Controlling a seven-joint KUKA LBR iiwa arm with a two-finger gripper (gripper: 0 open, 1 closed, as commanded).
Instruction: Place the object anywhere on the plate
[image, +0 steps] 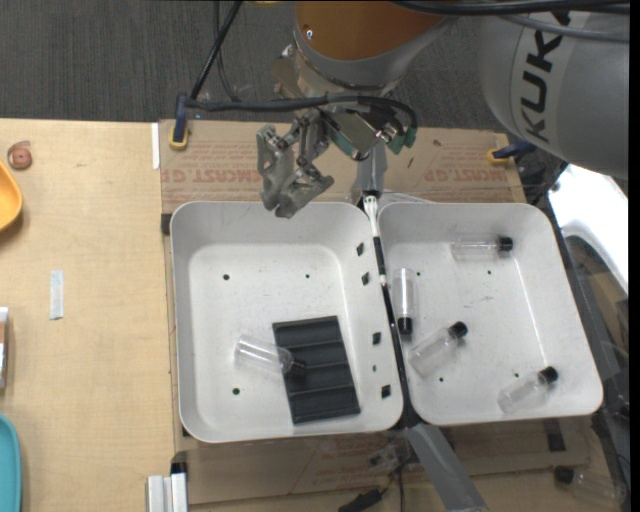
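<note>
A dark ribbed rectangular plate (320, 370) lies flat in the near part of the left bin (200, 290). A clear vial (260, 354) with a black cap lies on its side at the plate's left edge. Its capped end rests on the plate and its clear body sticks out over the bin floor to the left. My gripper (286, 200) hangs above the far rim of the left bin, well away from the vial and the plate. I see nothing held in it.
The right bin (560, 300) holds several more clear black-capped vials, among them one near the far wall (480, 246), one by the divider (403, 297) and one near the front right corner (525, 391). Cables and the arm's wrist hang over the bins' far edge.
</note>
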